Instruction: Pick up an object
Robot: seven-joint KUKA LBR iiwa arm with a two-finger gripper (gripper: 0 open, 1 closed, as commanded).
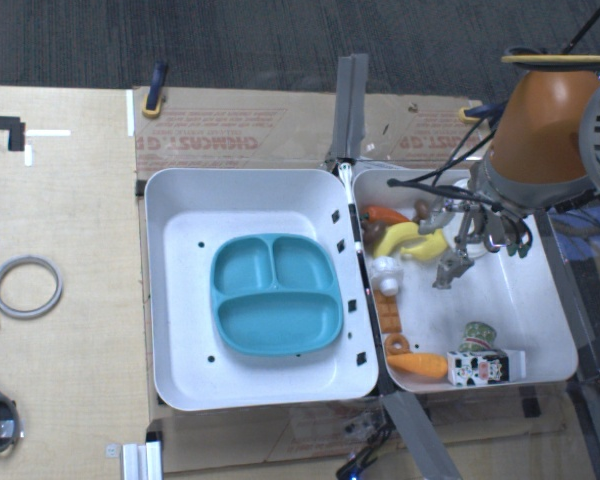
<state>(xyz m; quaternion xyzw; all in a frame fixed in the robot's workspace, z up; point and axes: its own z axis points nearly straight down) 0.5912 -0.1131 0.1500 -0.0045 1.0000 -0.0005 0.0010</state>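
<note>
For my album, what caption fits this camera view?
Grey arm's gripper hovers over the right white bin beside a yellow banana; a blue divided plate sits left.

The cardboard sheet (242, 140) behind the bins bears mirrored red lettering; nothing else is legible.

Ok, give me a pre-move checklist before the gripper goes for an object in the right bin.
1. Gripper over the right bin: ok.
2. Object between the fingers: not ok, none seen there.
3. Nearest target, the yellow banana, lies just beside the gripper toward the divider: ok.
4. Banana free of neighbours: not ok, it crowds a brown item and an orange one.
5. Finger opening: cannot tell.
6. Bare bin floor under the gripper: ok.
</note>
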